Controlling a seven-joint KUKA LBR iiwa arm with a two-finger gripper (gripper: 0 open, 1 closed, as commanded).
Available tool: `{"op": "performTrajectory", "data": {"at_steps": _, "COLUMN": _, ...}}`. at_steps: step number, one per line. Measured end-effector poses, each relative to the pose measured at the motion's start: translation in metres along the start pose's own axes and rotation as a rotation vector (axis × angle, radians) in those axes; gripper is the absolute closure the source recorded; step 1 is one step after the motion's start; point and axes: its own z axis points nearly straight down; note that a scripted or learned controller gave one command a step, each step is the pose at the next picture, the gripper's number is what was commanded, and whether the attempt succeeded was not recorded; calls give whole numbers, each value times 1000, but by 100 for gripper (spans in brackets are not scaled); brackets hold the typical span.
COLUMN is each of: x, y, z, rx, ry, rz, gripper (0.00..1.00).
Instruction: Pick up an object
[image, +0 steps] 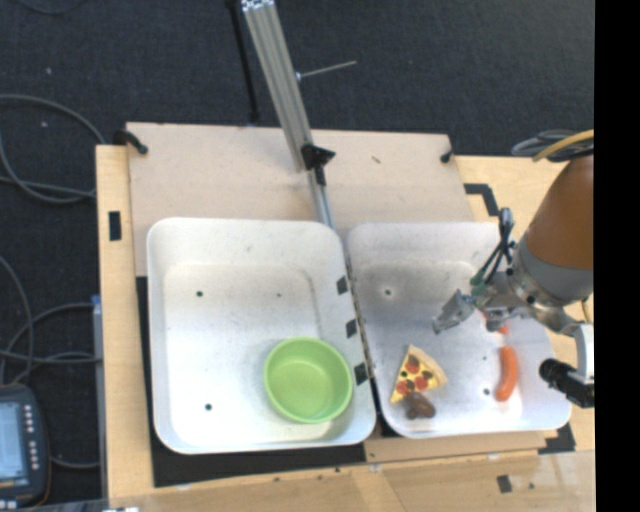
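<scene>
The grey arm with its orange band (565, 215) reached in from the right and hung over the right-hand shallow white bin (400, 255). The two-finger gripper (470, 310) sat above the bin's middle-right area, with one grey finger (450, 315) pointing left and down toward the bin floor. Whether the gripper was wide or narrow could not be told from this angle; the wrist hid most of it. Nothing was seen between its parts.

Contents of the right bin: a small toy pizza slice, yellow with red dots (417, 372), lay near the front-left, with a dark brown lump (419, 406) touching its lower end. An orange sausage-shaped toy (508, 372) lay toward the front-right, upright in the view, just below the wrist and apart from the pizza slice. The gripper was above and between these items, touching none that could be seen.

The left-hand shallow white bin (200, 260) held a round light-green plastic bowl (308, 378) near its front-right corner, open side up.

A slanted aluminium rail (285, 85) ran from the top of the view to the junction of the bins.
</scene>
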Motion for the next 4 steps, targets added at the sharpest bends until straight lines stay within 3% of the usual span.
{"op": "performTrajectory", "data": {"at_steps": 1, "x": 0, "y": 0, "z": 0, "rx": 0, "ry": 0, "rz": 1, "gripper": 0}}
{"op": "performTrajectory", "data": {"at_steps": 2, "x": -2, "y": 5, "z": 61, "rx": 6, "ry": -2, "rz": 4, "gripper": 0}}
{"op": "performTrajectory", "data": {"at_steps": 3, "x": -4, "y": 7, "z": 100, "rx": -3, "ry": -1, "rz": 5, "gripper": 0}}
{"op": "performTrajectory", "data": {"at_steps": 4, "x": -5, "y": 10, "z": 86, "rx": -12, "ry": -2, "rz": 9, "gripper": 100}}
